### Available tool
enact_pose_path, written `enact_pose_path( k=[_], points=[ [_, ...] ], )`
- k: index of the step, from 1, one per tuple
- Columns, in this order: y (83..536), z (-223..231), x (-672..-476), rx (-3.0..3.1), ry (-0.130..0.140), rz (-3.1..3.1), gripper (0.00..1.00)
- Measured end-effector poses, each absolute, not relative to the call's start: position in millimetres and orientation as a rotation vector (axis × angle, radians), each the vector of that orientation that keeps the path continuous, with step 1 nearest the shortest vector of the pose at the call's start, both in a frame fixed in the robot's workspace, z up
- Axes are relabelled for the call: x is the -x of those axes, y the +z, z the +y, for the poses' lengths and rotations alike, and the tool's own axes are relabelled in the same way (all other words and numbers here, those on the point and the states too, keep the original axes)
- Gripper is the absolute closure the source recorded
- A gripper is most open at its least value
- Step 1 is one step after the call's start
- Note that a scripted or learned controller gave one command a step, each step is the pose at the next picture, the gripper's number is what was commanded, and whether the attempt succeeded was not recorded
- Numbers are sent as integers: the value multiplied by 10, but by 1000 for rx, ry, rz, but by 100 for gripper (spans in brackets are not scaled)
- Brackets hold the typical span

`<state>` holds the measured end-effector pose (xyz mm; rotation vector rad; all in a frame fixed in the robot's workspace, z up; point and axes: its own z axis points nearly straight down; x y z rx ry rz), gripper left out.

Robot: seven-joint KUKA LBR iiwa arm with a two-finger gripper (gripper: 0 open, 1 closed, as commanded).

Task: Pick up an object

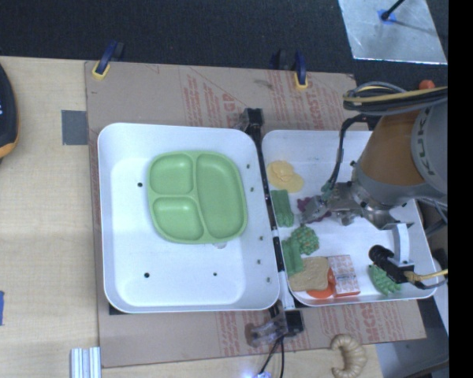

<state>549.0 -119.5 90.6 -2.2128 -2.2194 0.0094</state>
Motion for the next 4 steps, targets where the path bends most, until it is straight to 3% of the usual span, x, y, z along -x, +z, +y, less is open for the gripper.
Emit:
enact_pose_path(
  k=[1,2,3,4],
  points=[
    [1026,-925,-5880,2212,0,-2232,0],
    [918,-1518,-6041,2223,4,-2222,0],
    [918,-1025,-5712,2210,7,-2227,0],
    [925,-1402,-6121,2220,1,-2226,0]
  ],
)
